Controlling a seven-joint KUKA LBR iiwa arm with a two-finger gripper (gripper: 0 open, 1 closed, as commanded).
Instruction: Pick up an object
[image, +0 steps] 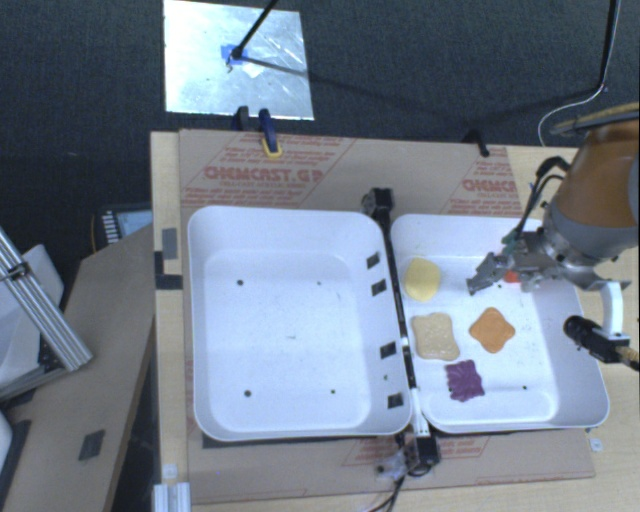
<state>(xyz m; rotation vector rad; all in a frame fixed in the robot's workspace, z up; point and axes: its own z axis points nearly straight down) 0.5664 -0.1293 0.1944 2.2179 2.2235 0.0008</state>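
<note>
- The arm comes in from the right, and its gripper hangs over the upper middle of the right bin, nothing between the fingers that I can make out.
- Whether those fingers are spread or closed, I cannot tell; the wrist hides too much of them from this angle.
- Four candidates lie in that bin: a yellow piece near the divider, a tan piece just below it, an orange piece to the tan one's right, and a purple piece lowest of the lot.
- The left bin offers nothing to grab, so all the action is on the right.
- My read: this is the approach stage, with no pick made yet.
- The yellow piece and the orange piece look the closest targets (yellow just to the gripper's left, orange just below it).
- To do this well, I'd commit to one item and centre directly above it before descending.
- The orange piece sits apart from its neighbours, which should leave room for both fingers.
- The yellow piece lies close to the bin wall, so a finger might catch the wall there.
- All four look flat and low, so the fingers probably need to reach right down to the bin floor before closing.
</note>
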